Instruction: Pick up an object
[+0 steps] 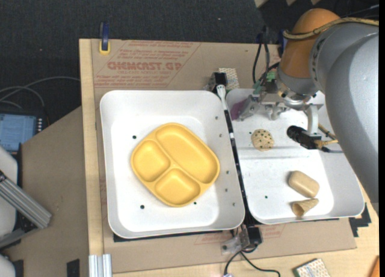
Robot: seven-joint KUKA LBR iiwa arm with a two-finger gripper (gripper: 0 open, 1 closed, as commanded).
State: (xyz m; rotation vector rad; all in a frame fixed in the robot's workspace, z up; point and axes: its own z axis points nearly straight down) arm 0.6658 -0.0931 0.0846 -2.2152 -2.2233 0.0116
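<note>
The grey arm cuts off the right bin at its 3 o'clock edge. Nearest lie a cone-shaped piece and a tan bread roll, then a cookie. At 12 o'clock the gripper hangs low; whether its fingers are apart is unclear. The yellow divided plate fills the left bin.

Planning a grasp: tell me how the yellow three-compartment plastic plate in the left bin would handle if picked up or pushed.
The yellow three-compartment plastic plate looks moulded and stiff, so it probably won't flop. Its glossy surface suggests it may slip. It lies flat and wide on the left white bin, so it should slide rather than tip or roll.
</note>
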